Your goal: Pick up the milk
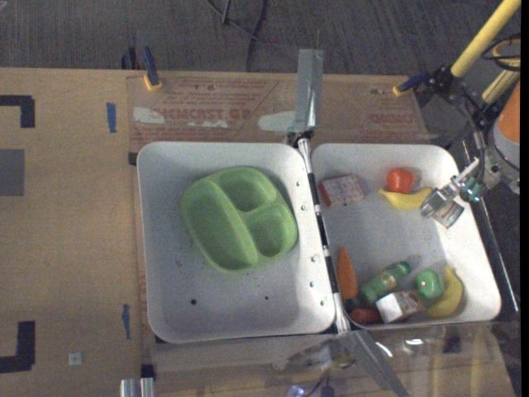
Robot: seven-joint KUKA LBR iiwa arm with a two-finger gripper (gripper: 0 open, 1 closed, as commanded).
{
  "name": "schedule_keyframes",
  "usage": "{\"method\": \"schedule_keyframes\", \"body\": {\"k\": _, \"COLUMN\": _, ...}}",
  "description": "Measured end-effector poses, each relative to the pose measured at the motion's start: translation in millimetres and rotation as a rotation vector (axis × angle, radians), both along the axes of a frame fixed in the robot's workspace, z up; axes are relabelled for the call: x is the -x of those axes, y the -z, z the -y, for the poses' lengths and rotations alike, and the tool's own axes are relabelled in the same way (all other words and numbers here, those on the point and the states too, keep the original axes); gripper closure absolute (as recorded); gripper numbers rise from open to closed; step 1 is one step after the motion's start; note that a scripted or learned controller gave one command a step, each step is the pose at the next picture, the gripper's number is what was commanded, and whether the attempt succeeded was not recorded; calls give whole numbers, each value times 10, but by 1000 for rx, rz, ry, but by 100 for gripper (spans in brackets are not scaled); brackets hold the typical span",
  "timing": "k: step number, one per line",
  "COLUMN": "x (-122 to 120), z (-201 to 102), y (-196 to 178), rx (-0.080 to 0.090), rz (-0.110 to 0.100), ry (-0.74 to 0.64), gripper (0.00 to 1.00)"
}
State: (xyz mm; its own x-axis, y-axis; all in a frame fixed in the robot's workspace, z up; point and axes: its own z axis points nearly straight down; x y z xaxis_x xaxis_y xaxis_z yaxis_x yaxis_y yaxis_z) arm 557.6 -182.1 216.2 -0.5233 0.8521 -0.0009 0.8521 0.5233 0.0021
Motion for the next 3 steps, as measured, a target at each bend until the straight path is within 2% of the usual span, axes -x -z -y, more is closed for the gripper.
{"method": "schedule_keyframes", "body": {"k": 1, "x": -104, "z": -98, "y": 24, "rx": 1, "rz": 2, "ry": 109, "gripper": 100}}
{"method": "schedule_keyframes", "body": {"k": 2, "x": -453, "z": 141, "y": 225, "rx": 2, "rz": 3, "ry": 307, "gripper": 100}}
{"method": "schedule_keyframes", "body": {"k": 3, "x": -754, "z": 289, "y": 839, "rx": 2, "rz": 2, "ry": 441, "gripper": 100}}
